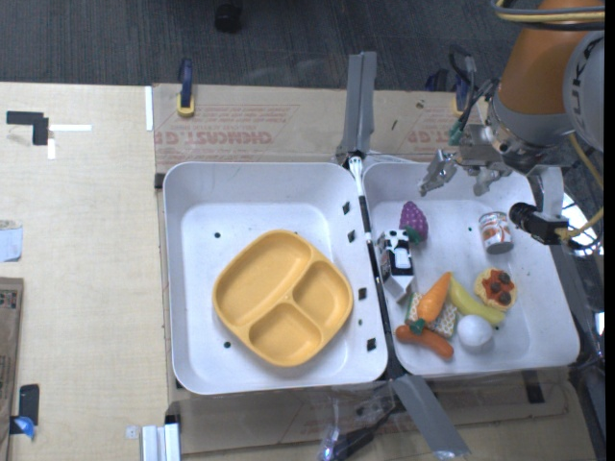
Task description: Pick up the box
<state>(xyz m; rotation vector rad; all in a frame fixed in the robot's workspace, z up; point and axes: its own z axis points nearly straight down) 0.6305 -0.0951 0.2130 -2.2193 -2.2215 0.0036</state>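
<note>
The box (397, 254) is small, black and white, and lies at the left wall of the right bin (548, 349), just below a purple bunch of grapes (413, 218). My gripper (459, 177) hangs over the far edge of that bin, up and to the right of the box and well apart from it. Its two fingers stand spread, open, with nothing between them.
Around the box in the right bin lie a carrot (433, 296), a banana (468, 302), a white ball (474, 331), a pizza slice (497, 287) and a small can (495, 231). The left bin (187, 257) holds a yellow divided plate (282, 298).
</note>
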